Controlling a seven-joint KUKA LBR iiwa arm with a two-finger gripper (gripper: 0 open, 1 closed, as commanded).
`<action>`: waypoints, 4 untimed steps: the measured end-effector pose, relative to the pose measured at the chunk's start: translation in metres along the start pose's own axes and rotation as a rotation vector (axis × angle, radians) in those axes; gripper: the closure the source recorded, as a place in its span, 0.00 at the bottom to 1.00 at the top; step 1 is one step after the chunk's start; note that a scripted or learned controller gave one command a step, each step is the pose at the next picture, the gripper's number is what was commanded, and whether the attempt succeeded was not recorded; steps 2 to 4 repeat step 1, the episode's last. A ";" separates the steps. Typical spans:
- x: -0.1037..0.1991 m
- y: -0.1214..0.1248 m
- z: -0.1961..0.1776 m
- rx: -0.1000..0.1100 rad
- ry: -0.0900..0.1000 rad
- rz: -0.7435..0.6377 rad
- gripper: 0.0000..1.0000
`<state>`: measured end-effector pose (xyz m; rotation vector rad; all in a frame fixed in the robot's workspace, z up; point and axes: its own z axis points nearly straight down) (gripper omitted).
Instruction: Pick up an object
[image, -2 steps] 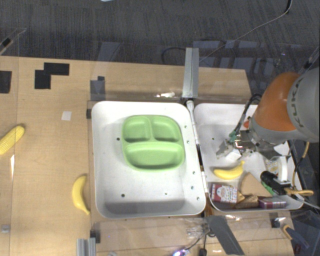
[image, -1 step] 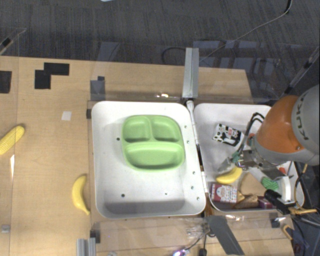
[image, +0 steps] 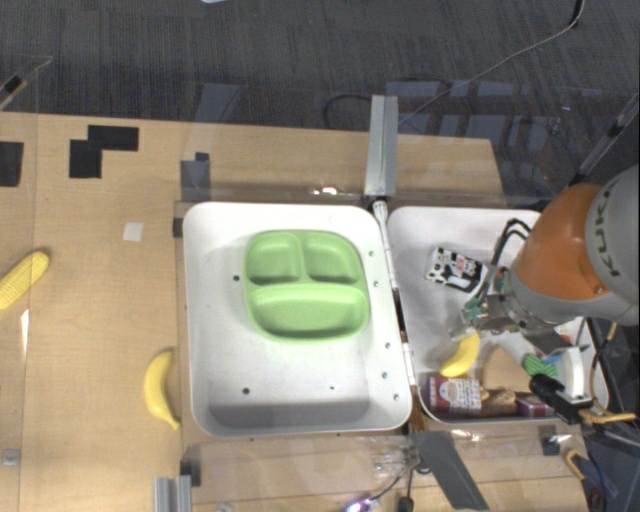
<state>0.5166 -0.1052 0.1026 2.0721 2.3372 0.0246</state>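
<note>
Overhead view of the worktop (image: 100, 330) with two white bins. The left bin (image: 215, 390) carries a green divided tray (image: 303, 283) near its centre; the right bin (image: 410, 250) holds the candidates for picking: a small yellow banana (image: 460, 357) toward 6 o'clock, a dark packet (image: 462, 394) just below it, and a black-and-white card (image: 454, 267) toward 11 o'clock. The gripper (image: 487, 318) hangs directly over the banana's upper end, presumably lined up for a grasp; whether the fingers are apart or together cannot be told. A second banana (image: 160, 388) lies outside the bins at 9 o'clock.

Green divided plate (image: 304, 283), white bins (image: 215, 300), yellow banana (image: 160, 387), orange-banded grey arm (image: 570, 255), black-and-white card (image: 455, 268)
</note>
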 end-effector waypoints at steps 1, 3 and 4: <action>0.034 0.085 -0.082 0.017 0.003 -0.068 1.00; 0.034 0.085 -0.082 0.017 0.003 -0.068 1.00; 0.034 0.085 -0.082 0.017 0.003 -0.068 1.00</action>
